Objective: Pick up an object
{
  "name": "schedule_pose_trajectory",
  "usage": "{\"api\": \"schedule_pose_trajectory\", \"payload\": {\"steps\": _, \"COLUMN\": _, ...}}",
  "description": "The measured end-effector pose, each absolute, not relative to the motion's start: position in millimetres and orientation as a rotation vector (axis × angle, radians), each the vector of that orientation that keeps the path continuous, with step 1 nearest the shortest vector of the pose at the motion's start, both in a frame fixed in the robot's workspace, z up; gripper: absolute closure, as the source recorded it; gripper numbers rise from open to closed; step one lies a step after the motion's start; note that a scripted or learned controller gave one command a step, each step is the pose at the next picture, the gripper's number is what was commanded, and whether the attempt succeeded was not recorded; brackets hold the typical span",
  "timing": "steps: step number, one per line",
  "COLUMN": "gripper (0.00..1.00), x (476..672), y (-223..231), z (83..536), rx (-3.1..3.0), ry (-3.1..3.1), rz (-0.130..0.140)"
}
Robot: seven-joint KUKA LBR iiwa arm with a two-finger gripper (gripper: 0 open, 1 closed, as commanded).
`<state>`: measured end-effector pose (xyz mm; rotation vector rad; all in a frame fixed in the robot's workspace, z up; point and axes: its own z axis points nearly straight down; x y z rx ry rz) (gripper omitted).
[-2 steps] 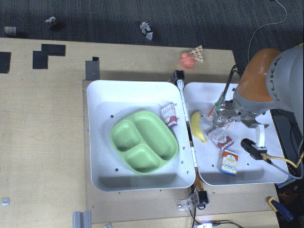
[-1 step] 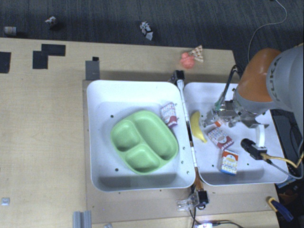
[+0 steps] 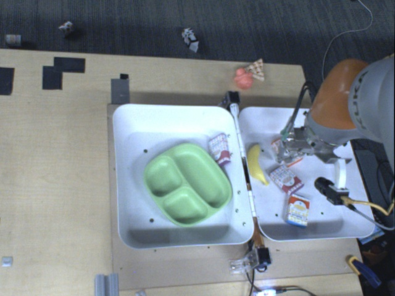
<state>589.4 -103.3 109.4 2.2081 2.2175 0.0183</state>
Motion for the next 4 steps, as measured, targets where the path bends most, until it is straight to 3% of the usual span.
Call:
{"api": "schedule_pose_trajectory", "payload": {"steps": 1, "gripper": 0.0, "x": 589.3, "y": -103.3, "z": 109.3, "rx": 2.208, "ry": 2.218, "rz": 0.018}}
{"api": "schedule_pose_trajectory", "payload": {"steps": 2, "gripper": 0.0, "x": 549.9, "y": -90.0, "z": 88.1, "rx": 2.214, "ry": 2.209, "rz": 0.009}}
{"api": "schedule_pose_trajectory", "payload": {"steps": 3, "gripper": 1.0, "x": 551.3, "y": -87.6, "z": 98.6, "rx": 2.209, "ry": 2.214, "rz": 0.015}}
{"api": "schedule_pose_trajectory", "payload": {"steps": 4, "gripper": 1.0, "x": 513.4, "y": -37.3, "z": 185.1, "rx": 2.215, "ry": 2.225, "rz": 0.006}}
